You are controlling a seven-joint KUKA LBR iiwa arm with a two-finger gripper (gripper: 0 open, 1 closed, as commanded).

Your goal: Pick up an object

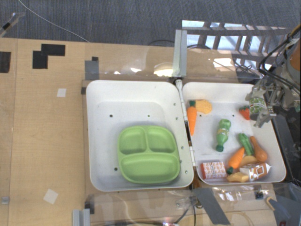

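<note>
My gripper (261,113) hangs over the right bin's (231,99) far right side, just right of a small red toy (244,113). I see nothing held in it. Spread through this bin are a carrot (191,119), a yellow corn piece (204,107) and a green bottle (222,133). Farther right and toward the front lie a green cucumber (245,144), a second carrot (236,158) and an orange sausage-like piece (259,150). Along the front wall sit a red-and-white box (213,169), a labelled bottle (257,171) and a yellow piece (237,177).
The left bin (108,102) holds a green divided plate (149,153) toward its front. A metal rack (235,39) stands behind the right bin. A raised divider (184,121) separates the two bins. Wooden bench top (42,126) stretches to the left.
</note>
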